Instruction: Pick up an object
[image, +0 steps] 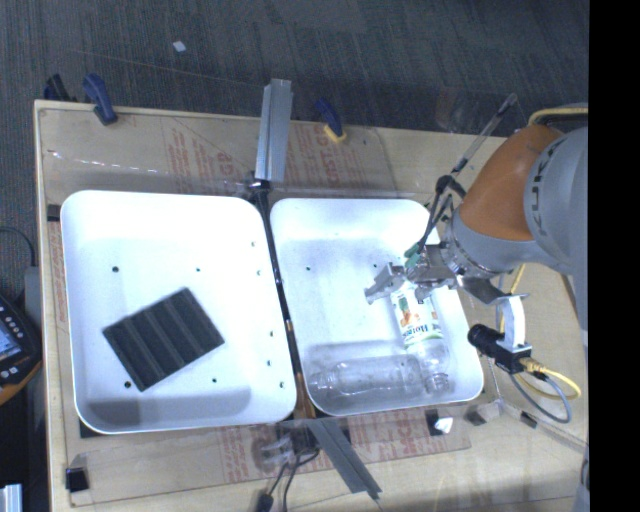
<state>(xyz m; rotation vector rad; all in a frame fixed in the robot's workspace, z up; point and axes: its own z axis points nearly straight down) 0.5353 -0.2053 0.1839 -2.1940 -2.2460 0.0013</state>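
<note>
Reaching in from the right edge of the surface (60, 130), the grey arm (560, 190) with its orange band hangs over the right bin (330, 225). The hand (405, 285) sits low inside that bin, toward its right wall, roughly midway along it. Whether the hand is spread or pressed together: cannot tell, the metal parts blur together there.

Small bottle (420, 325), white label with orange and green print, lies just below the hand, its upper end touching or nearly touching the hand's metal; cannot tell which. Its body points toward the bin's near right corner. Nothing shows clearly between the hand's tips.

Large clear plastic bottle (375, 378) lies on its side along the near edge of the right bin, running left to right. Its right end is just beside the lower end of the small bottle.

Left bin (150, 215) carries a dark ribbed rectangular pad (163, 338), tilted, lying flat near the bin's near left corner, well apart from the hand.

A metal bar (273, 130) stands at the far edge where the two bins meet. Blue clamps (100, 100) grip the surface's far edge.
</note>
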